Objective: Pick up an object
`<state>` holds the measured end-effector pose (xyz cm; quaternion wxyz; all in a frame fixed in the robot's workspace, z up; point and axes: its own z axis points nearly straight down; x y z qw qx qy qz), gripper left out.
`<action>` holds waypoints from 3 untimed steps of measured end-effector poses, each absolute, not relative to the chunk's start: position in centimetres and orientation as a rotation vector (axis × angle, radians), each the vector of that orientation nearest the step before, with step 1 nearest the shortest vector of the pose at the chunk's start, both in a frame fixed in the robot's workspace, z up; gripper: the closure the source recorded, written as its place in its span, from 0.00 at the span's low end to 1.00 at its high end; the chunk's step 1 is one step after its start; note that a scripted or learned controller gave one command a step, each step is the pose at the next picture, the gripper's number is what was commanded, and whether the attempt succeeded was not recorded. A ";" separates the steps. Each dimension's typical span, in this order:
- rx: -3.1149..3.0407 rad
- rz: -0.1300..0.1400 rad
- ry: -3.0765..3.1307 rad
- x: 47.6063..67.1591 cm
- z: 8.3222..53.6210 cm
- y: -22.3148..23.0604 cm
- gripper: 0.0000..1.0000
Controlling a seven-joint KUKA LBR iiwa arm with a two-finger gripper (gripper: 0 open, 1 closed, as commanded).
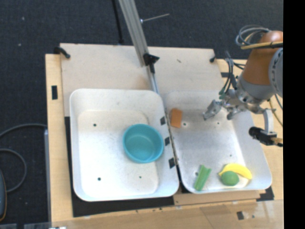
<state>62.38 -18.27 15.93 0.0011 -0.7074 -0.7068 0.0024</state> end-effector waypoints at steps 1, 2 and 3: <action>-2.223 0.007 -2.218 62.3 10.7 -18.4 0.00; -2.230 -0.002 -2.219 62.5 12.1 -18.5 1.00; -2.226 -0.005 -2.226 62.1 17.5 -19.5 1.00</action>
